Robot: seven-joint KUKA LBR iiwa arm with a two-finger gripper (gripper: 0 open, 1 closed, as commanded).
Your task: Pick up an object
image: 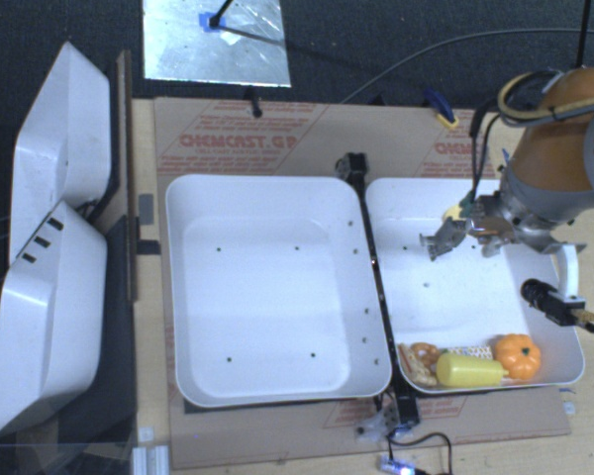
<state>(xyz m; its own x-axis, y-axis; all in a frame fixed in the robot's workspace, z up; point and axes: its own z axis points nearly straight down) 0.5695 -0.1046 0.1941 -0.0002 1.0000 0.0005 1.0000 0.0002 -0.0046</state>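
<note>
Two shallow white bins side by side on the worktop [307,132], which is covered by a printed cardboard sheet. Left bin [193,206] shows only bare floor with a few small dark specks. Right bin [396,206] carries all the objects, bunched in its near corner: an orange pumpkin-like toy [518,355] at the near right, a yellow-green oblong piece [467,370] touching it on the left, and a small tan, pretzel-like item [420,358] further left, close to the divider wall. A thin speckled strip [466,350] lies just behind the yellow piece. Likely they have slid into that corner and sit against the near rim, which would leave little room for a finger on that side.

Arm enters from the right; orange band and grey wrist hang over the right bin's far right part. The pincer [462,236] hovers above bare bin floor, well apart from the cluster. Fingers look spread, one pointing left and one further right, nothing between them. No object lifted yet; a grasp would need travel toward the near corner and then a descent, judging from this placement
</note>
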